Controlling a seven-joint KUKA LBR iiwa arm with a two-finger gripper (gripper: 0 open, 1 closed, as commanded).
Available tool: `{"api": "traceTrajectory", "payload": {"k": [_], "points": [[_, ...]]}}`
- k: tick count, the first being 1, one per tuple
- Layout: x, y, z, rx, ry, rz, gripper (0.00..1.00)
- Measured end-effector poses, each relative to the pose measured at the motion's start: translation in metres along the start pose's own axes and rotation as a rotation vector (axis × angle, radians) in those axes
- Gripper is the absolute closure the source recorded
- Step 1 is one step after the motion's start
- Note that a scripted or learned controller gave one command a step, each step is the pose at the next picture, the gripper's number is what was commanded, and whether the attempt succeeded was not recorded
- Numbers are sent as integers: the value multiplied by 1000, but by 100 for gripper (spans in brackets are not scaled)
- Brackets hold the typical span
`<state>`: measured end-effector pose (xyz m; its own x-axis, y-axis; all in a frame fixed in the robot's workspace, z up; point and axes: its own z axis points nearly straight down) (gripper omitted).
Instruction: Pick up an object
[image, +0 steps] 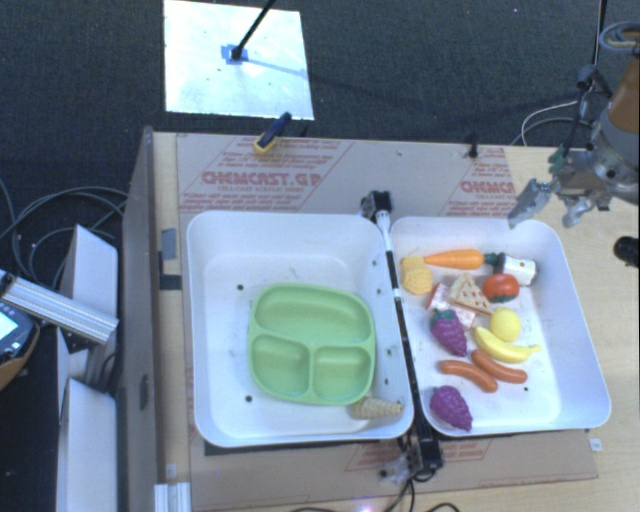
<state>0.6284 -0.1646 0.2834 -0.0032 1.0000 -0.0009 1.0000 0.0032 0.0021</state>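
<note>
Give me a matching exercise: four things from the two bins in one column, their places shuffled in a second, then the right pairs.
Things:
1. green tray
2. carrot
3. banana
4. ice cream cone

Places:
A. left bin, near its front right corner
B. right bin, along the far side
C. middle of the left bin
D. right bin, just below the lemon

Pairs: 1-C, 2-B, 3-D, 4-A

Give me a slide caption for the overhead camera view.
Robot hand hovers above the right bin of toy food; a green tray sits in the left bin.
</note>
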Motion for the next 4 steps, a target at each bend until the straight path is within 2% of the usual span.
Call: {"api": "traceTrajectory", "payload": {"k": [1, 2, 3, 4], "points": [[22, -12, 156, -19, -6, 1, 0], [41, -32, 175, 0, 0, 2, 0], [58, 27, 202, 16, 2, 4, 0], [65, 3, 199, 0, 0, 2, 0]]}}
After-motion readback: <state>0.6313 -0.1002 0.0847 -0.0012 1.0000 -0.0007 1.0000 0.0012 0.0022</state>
